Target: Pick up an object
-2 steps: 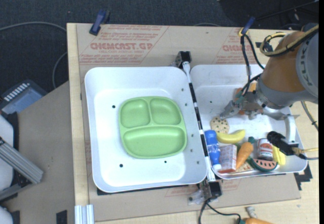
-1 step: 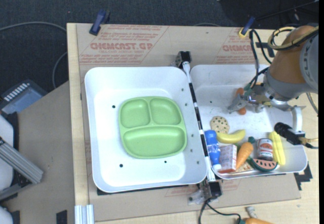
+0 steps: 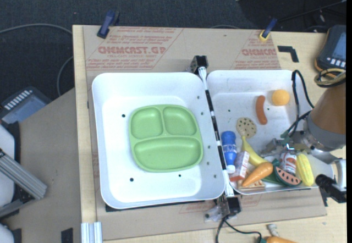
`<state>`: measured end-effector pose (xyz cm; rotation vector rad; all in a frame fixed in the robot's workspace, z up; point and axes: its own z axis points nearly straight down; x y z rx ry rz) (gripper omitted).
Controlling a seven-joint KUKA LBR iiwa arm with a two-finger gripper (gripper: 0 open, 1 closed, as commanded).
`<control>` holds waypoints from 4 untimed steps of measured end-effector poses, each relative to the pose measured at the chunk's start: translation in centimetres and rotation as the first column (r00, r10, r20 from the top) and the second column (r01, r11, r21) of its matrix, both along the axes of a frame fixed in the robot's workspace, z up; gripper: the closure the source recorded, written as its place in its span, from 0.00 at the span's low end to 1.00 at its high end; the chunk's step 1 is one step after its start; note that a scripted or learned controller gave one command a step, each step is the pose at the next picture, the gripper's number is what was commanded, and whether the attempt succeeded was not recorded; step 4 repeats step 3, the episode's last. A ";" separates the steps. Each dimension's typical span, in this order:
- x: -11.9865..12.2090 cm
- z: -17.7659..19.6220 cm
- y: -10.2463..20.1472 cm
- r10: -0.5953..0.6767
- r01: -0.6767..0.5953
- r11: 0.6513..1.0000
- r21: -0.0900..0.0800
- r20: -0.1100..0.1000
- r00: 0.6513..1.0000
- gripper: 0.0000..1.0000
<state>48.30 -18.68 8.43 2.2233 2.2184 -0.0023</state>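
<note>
The arm entered from the right, its hand (image 3: 287,147) low in the right bin (image 3: 242,79) among the toy food. Grip state could not be judged — the wrist hid it. A yellow corn cob (image 3: 304,168) and a watermelon slice (image 3: 287,175) lay just beside the hand; a carrot (image 3: 257,174), banana (image 3: 252,152) and blue bottle (image 3: 228,147) sat nearer the divider. A sausage (image 3: 261,110) and orange (image 3: 280,97) lay further back. Left bin (image 3: 110,126) — green divided tray (image 3: 165,137), centred.
</note>
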 end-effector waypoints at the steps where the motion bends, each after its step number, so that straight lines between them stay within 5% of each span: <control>1: 11.3 0.1 3.0 0.004 -0.004 1.000 0.002 0.002 1.000 0.00; 2: 11.4 1.1 3.0 0.004 -0.004 1.000 0.000 0.004 1.000 1.00; 3: 11.5 10.2 9.8 0.005 -0.005 1.000 0.002 0.005 1.000 1.00; 4: 11.5 10.2 9.8 0.005 -0.005 1.000 0.002 0.005 1.000 1.00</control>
